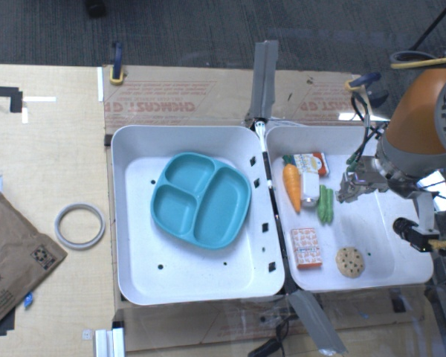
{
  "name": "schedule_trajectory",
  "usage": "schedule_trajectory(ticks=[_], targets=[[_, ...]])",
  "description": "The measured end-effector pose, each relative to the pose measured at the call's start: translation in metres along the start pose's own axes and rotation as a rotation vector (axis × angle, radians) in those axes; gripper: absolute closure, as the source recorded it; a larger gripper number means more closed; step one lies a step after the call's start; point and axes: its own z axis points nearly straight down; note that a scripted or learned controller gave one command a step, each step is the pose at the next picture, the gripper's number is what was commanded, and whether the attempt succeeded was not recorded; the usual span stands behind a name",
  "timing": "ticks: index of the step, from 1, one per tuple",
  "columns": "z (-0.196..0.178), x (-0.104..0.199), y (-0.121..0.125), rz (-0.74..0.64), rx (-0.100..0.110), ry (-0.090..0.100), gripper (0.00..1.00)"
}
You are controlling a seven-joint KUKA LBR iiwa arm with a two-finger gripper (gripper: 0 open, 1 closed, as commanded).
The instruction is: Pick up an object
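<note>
My pincer (351,188) hangs low in the right bin (379,270), near the green pod (325,204), to reach it. I cannot tell its state.

A roll of tape (79,224) lies beside a cardboard box (11,262) on the bench (44,147).

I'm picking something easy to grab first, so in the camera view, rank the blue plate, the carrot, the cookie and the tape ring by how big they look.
1. blue plate, by far the largest.
2. tape ring.
3. carrot, long but thin; its rank against the ring is uncertain.
4. cookie, smallest.
</note>
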Motion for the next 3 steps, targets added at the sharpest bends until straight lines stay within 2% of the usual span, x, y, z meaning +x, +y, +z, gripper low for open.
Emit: schedule_trajectory(ticks=[1,2,3], targets=[[0.000,0.000,0.000,0.000,0.000,0.000,0.00],[0.059,-0.002,0.014,-0.140,0.000,0.000,0.00],[0.050,-0.002,0.014,-0.140,0.001,0.000,1.00]])
